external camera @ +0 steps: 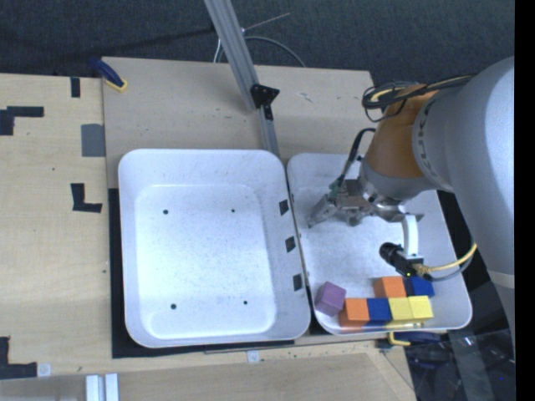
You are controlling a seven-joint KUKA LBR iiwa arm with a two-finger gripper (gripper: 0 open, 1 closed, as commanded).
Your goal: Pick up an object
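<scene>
The blocks lay clustered at the near edge of the right bin (pixel 443 224), below the pincer (pixel 322 211) and well apart from it: a purple block (pixel 332 296) nearest, then an orange block (pixel 357 309), a blue block (pixel 379 309) and yellow blocks (pixel 411 308) touching in a row. They looked like small, stiff, light cubes with smooth faces, so I judged the purple block, standing slightly free of the rest, the easiest to take across two opposite flat sides. The pincer hung low over the bin's bare floor holding nothing, and whether its tips were spread I could not tell; the left bin (pixel 134 174) lay beyond it on the tabletop (pixel 184 98).
</scene>
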